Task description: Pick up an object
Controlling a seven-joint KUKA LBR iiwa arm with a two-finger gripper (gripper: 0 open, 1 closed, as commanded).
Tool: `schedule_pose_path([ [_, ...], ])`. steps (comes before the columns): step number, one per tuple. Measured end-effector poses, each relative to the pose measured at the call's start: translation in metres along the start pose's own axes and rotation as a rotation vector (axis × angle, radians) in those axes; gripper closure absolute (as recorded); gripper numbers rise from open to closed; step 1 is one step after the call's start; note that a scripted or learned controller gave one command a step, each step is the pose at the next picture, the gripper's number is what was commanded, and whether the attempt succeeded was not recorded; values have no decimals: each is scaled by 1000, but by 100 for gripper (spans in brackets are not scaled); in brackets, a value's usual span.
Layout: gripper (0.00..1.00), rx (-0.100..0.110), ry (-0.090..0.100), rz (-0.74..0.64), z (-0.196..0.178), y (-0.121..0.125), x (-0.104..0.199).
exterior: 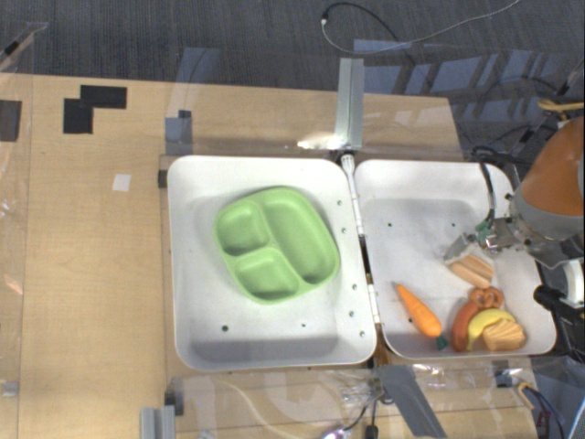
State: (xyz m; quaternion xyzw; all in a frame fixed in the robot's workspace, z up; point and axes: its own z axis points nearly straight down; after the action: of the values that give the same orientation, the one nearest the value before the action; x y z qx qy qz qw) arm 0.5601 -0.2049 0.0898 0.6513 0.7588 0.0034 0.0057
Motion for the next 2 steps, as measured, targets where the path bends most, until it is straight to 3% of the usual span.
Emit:
schedule_pose_path([
  [1, 0, -1, -3, -49, 0, -1, 2],
  [2, 100, -6, -2, -53, -12, 2, 4],
])
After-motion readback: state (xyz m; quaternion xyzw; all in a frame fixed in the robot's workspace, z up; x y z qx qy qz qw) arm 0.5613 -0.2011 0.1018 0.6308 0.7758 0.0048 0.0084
